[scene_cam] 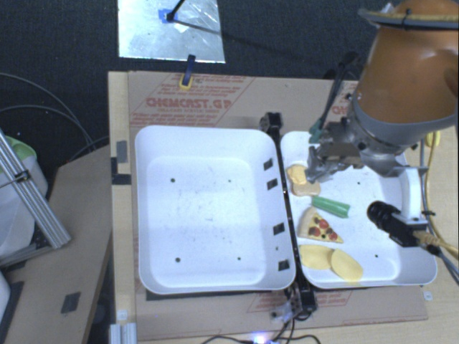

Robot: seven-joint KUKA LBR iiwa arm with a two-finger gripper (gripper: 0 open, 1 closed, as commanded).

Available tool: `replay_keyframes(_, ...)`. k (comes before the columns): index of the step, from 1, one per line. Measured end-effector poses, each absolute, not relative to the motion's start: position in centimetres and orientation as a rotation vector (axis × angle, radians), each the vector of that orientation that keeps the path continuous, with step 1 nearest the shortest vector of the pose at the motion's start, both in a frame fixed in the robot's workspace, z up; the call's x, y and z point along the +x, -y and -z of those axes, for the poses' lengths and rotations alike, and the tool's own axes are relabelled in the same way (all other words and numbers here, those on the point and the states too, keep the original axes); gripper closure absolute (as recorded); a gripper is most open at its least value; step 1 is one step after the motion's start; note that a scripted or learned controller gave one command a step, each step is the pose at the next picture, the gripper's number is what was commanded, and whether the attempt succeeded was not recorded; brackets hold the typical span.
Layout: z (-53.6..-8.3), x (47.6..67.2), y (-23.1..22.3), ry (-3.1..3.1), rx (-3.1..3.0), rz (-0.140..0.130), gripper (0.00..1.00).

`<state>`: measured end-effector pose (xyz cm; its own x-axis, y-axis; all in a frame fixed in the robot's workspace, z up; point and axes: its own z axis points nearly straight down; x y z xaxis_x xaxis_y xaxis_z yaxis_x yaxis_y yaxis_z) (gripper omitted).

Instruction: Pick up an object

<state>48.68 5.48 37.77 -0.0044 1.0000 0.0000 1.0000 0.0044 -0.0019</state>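
**A:** What is lying nearest the camera in the right bin (362, 192)?

**B:** A round yellow piece (346, 265) and a paler yellow piece (313, 255) are sitting at its near edge, touching each other. Just behind them a toy pizza slice (320, 227) is lying flat. A green piece (330, 206) is resting just beyond that, near its far tip.

**A:** And the gripper?

**B:** The gripper (316, 172) is hanging low over the bin's far-left part, right at a cream piece (300, 181). That piece is lying near the wall next to the left bin (201, 213), and the gripper is covering part of it. I cannot tell how far the gripper is open, or whether it is holding anything.

**A:** Farther back?

**B:** The arm (409, 70) is reaching in from the right. A shiny sheet (171, 20) is lying on the dark floor beyond the bench.
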Motion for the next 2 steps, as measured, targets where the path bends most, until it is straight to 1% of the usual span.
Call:
replay_keyframes(1, -37.5, 48.7, -0.3, 2.220, -2.227, 0.003, 1.00)
replay_keyframes(2, -29.3, 49.4, 4.5, 2.215, -2.225, -0.007, 1.00)
